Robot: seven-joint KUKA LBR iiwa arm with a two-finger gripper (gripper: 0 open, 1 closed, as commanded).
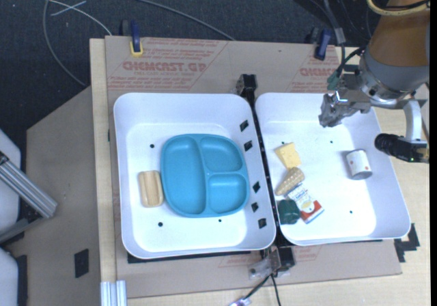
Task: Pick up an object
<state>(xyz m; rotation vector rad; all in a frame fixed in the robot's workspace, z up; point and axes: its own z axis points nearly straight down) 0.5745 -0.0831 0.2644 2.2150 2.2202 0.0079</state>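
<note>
A: So, from the overhead camera, where is the gripper (332,115)?

B: Above the far part of the right shallow white bin (382,219), low under the grey arm with its orange band (399,31). Nothing is visible between its fingers; how far apart they are I cannot tell.

A: And the objects?

B: In that same bin: a pale yellow block (289,155) near the left wall, a tan ridged cone-like piece (289,179) just below it, then a red-and-white packet (306,205) touching a dark green lump (287,212). A small silver cylinder (357,163) lies apart, toward the right.

A: The left white bin (133,127)?

B: It holds a blue divided plastic plate (203,174) with a tan bread-like slab (150,188) just beside it. Both bins sit on the brown surface (205,59).
</note>
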